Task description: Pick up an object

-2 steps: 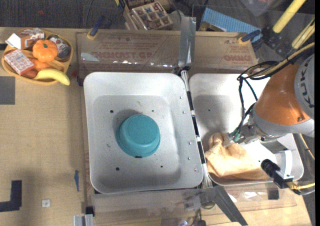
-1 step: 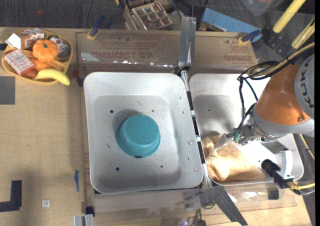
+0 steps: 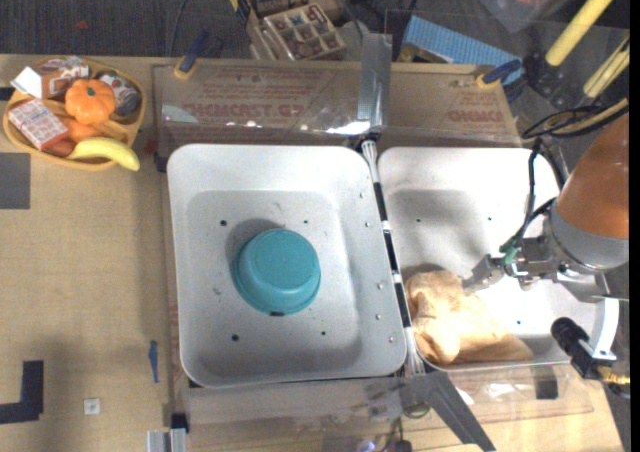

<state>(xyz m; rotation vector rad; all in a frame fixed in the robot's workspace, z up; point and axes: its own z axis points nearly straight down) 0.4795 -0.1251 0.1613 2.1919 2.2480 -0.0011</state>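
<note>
Tan and crumpled, a soft cloth-like object [image 3: 455, 325] lies in the right bin's [image 3: 450, 190] near-left corner, its front edge blurred behind the clear rim. We see the end effector [image 3: 492, 272] just above it, too small and dim to judge. A teal bowl [image 3: 278, 271] sits overturned in the left bin [image 3: 200, 180].

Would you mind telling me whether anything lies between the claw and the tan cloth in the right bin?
Nothing visible does. The claw sits at the cloth's upper right edge, over the right bin, with only bare white floor around them. The teal bowl lies apart, in the left bin.
</note>
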